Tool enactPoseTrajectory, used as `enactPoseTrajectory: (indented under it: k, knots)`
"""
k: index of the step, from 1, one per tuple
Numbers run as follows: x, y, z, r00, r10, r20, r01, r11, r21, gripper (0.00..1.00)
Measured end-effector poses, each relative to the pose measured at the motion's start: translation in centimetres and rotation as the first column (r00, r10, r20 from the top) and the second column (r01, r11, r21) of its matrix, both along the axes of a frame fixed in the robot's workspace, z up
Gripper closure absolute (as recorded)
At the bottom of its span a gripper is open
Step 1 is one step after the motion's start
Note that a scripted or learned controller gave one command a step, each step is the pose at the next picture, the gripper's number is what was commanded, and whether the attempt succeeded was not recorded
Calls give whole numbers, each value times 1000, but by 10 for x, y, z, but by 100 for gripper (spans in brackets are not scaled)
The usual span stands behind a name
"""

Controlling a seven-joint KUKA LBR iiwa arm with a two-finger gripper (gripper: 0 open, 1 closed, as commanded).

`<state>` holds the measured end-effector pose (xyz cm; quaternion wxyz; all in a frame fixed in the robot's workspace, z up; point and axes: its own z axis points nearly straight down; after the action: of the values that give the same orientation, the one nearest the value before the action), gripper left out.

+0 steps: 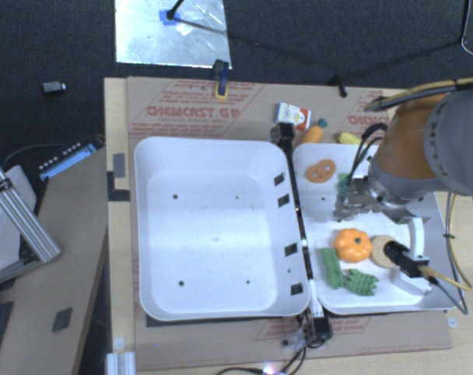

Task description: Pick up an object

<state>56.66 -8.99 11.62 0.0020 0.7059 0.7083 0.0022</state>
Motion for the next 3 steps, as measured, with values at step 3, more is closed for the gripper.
enactPoseTrajectory:
  k: [3]
  knots:
    - [-64,90,70,1000,10,-1,-10,1000,3,100]
